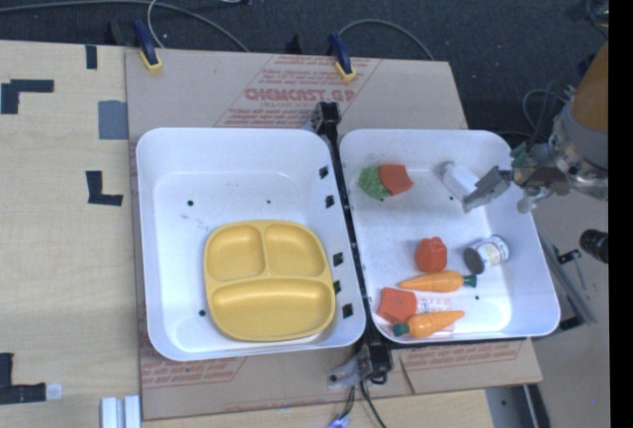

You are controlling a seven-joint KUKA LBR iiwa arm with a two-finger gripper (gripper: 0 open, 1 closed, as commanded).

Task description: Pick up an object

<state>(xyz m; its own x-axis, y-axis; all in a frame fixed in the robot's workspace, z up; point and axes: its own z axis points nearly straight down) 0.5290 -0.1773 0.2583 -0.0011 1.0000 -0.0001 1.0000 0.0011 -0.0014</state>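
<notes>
At the far left we see the tabletop point(59, 218), pale wood with dark markings, and on it a cardboard sheet point(297, 95) held by two clamps along its back edge. The left bin point(163, 159) sits on that sheet and carries a yellow divided tray point(267, 280) toward its front, lying flat.

Moving right across the black divider, the right bin point(514, 312) holds the candidates for picking. Near its back left lie a green leafy piece point(372, 182) and an orange-red block point(396, 178), touching each other. Toward the front we find a red tomato-like piece point(430, 253), a carrot point(432, 283) just below it, a second red block point(397, 303) and another carrot point(431, 323) near the front wall. A small can point(489, 251) lies on its side beside the right wall, and a pale cylinder point(457, 179) rests near the back.

Farther right, the pincer point(482, 191) reaches in over the right rim, just beside the pale cylinder. Its fingers look apart, with nothing between them.

We judge the risks as these: the cylinder and the can are round and could roll away when nudged; the front items are crowded, so a descent there might catch two things or jam on one; and anything hugging a wall leaves little room for a finger.
</notes>
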